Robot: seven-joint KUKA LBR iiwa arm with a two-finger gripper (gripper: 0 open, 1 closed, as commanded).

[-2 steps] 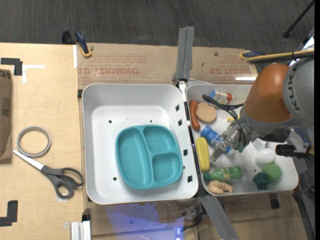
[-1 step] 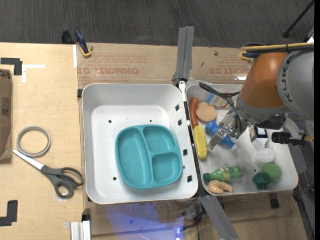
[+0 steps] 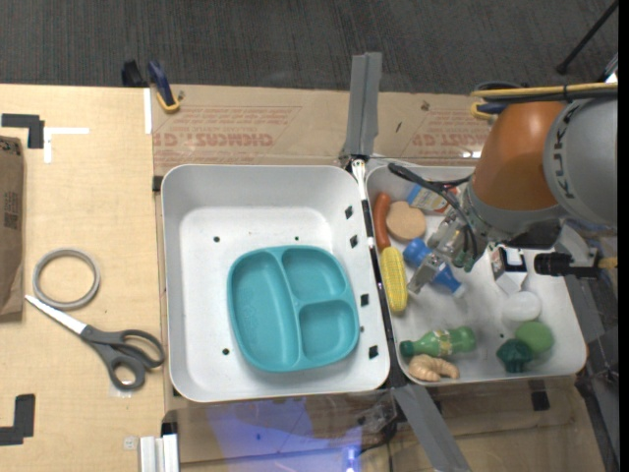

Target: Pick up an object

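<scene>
teal tray in left bin — maybe flat

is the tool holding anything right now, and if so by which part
It cannot be told. The tool is low in the right bin, right by a blue object beside the corn cob, but a grip on it is not visible.

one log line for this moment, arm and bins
arm: over right bin | gripper: down by blue object, corn cob beside | left bin: teal divided plate | grasp: unconfirmed
</scene>
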